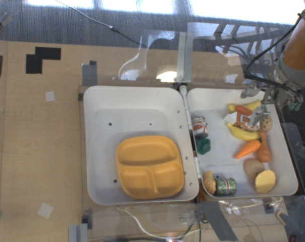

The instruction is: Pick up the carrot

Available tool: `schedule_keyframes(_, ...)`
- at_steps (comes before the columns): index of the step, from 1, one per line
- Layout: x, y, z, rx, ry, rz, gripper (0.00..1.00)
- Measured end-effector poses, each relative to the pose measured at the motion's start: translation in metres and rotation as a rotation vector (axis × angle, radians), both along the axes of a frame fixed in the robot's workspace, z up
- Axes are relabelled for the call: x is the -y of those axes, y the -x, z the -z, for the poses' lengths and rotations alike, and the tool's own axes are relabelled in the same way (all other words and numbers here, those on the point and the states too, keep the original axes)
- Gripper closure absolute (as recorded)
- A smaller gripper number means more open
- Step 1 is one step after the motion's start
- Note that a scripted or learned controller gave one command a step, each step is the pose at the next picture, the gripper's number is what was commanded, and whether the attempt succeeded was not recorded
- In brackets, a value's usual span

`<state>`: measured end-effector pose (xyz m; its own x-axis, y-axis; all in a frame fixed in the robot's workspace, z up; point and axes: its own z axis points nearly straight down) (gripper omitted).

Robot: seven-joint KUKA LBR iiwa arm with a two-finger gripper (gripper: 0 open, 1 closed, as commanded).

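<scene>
The carrot is lying near the right bin's right wall, beside a banana. The gripper is hovering above the pile; its opening cannot be determined.

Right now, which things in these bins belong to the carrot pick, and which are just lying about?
Belongs to the job:
carrot in the right bin
gripper, over that bin's far side

Just lying about:
yellow tray in the left bin
bananas
two cans
green toy
potato
</scene>
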<state>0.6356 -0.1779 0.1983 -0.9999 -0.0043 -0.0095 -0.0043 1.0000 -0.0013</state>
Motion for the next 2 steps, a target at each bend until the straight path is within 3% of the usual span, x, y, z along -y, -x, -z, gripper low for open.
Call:
schedule_keyframes(1,-0.012,0.032,0.084,0.029,0.004,0.025,0.00)
schedule_keyframes(2,-0.011,0.081,0.109,0.006,-0.001,0.103,0.00)
